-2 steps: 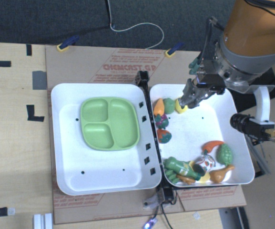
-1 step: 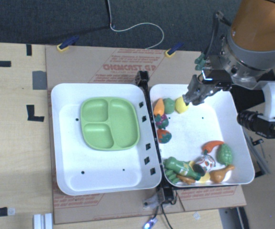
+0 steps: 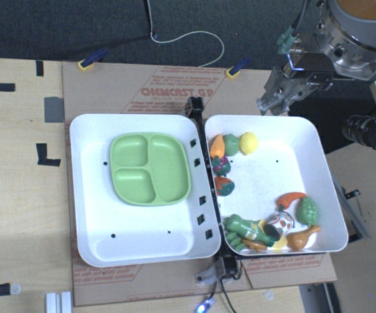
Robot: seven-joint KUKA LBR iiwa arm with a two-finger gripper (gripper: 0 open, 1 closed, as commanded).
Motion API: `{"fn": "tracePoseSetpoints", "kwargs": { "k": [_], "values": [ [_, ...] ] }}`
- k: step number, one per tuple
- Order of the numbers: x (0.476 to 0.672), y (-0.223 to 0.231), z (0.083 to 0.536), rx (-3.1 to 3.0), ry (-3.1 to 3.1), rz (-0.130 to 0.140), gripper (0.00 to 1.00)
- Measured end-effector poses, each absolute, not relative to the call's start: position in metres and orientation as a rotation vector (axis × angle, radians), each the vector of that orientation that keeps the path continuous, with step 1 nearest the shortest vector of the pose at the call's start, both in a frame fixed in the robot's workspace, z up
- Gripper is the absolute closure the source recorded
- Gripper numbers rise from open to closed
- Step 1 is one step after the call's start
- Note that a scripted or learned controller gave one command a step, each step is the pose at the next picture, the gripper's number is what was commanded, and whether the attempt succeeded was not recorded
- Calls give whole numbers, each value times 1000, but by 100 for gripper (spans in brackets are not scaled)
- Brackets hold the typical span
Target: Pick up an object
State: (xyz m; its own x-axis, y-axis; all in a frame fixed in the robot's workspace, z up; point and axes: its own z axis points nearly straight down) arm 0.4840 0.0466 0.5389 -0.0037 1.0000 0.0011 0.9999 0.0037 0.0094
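Right now I am watching the gripper hanging above the far rim of the right bin, off the bench's cardboard sheet, with nothing between its fingers; I cannot tell from this angle whether they are spread or pressed together. The toy food is sitting in the right bin in two groups. Along the left wall I am seeing a carrot, a yellow lemon just beside it, a dark bunch of grapes and a red-and-green piece below that. In the near right corner a jumble is lying together: green vegetables, a small can, an orange pepper, a green bumpy fruit and a tan pear-shaped piece. The left bin is holding a green divided plate, lying flat.
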Motion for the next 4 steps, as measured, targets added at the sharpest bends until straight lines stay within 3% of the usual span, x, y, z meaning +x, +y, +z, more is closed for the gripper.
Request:
{"fn": "tracePoseSetpoints", "kwargs": {
  "k": [2, 3, 4],
  "values": [
    [490, 142, 534, 2215, 2229, 0, 100],
    [483, 199, 534, 2214, 2231, -1, 100],
    [503, 231, 534, 2217, 2226, -1, 100]
  ]
}}
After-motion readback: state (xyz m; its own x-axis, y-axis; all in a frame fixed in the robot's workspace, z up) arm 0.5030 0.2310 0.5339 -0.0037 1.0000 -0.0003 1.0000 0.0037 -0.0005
